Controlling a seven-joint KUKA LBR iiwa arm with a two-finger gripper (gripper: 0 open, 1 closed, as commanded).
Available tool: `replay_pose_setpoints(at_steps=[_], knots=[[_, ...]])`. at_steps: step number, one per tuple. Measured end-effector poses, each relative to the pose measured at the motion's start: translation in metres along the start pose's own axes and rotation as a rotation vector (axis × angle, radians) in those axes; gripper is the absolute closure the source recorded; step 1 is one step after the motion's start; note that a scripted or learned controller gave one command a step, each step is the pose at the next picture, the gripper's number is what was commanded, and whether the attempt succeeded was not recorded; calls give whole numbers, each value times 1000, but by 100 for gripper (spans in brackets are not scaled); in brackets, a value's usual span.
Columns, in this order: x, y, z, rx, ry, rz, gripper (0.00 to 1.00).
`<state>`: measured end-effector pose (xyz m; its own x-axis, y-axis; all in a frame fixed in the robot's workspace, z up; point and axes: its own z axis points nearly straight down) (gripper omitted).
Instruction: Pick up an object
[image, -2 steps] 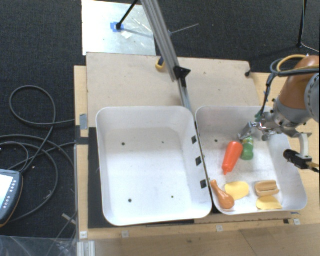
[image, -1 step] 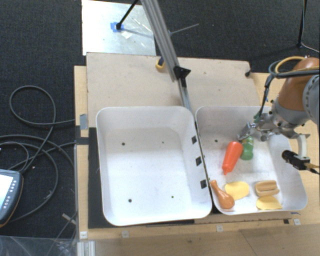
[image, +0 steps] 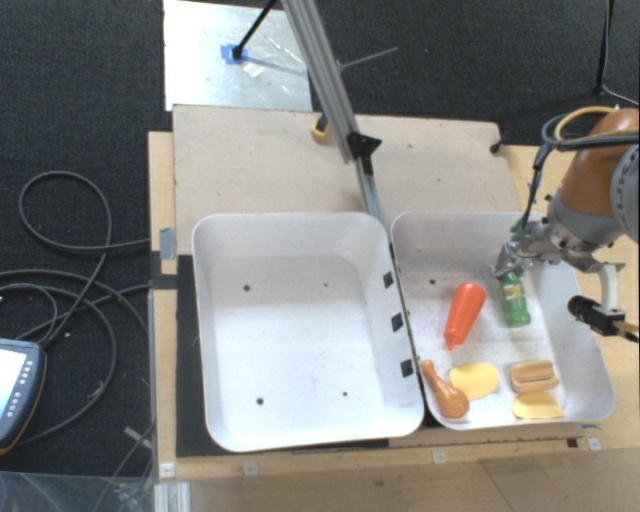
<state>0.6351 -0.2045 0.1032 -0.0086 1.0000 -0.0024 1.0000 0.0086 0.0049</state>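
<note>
Two white bins (image: 300, 330) sit side by side on one surface (image: 260, 160). The right-hand bin (image: 430, 240) carries six small things: one orange carrot (image: 464, 312), one green bottle (image: 514, 301), one brown drumstick (image: 444, 391), one hot dog in a bun (image: 533, 376), and two flat yellow pieces, one near the drumstick (image: 475, 380) and one by the front rim (image: 538, 405).
</note>
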Motion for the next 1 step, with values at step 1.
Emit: replay_pose_setpoints(at_steps=[1], knots=[[-1, 4, -66, -4, -1, 2, 100]])
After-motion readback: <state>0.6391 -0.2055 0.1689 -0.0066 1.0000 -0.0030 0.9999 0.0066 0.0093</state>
